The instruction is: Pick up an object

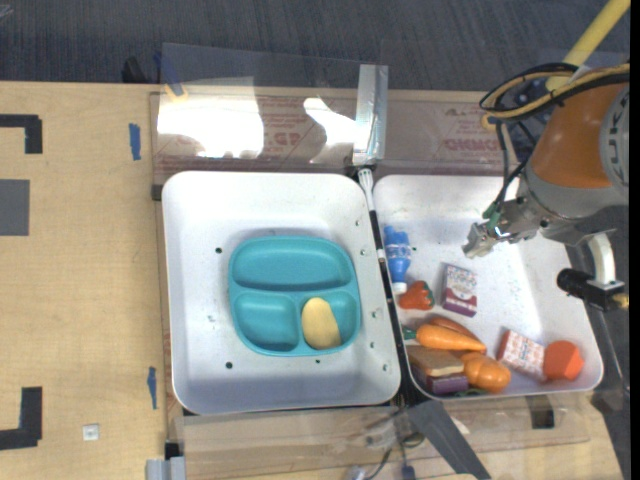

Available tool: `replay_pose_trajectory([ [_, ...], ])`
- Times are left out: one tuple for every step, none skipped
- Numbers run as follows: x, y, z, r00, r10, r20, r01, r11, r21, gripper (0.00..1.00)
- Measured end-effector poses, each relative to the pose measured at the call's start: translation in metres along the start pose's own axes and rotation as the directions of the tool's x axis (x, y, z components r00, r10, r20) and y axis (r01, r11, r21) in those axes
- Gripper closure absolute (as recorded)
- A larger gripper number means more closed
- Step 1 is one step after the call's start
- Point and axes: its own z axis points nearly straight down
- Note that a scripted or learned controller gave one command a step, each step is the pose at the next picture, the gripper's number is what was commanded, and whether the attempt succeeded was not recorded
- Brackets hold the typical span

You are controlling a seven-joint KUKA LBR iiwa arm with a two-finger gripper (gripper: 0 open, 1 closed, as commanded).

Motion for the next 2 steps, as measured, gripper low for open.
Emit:
replay_pose_trajectory([
  [-0.001,-0.002,0.002,1.000,0.002,0.000,-0.002,1.000,0.005,0.00],
  [0.004,-0.022,0.057,1.000,-0.021,0.001,0.021,1.000,0.000,0.00],
])
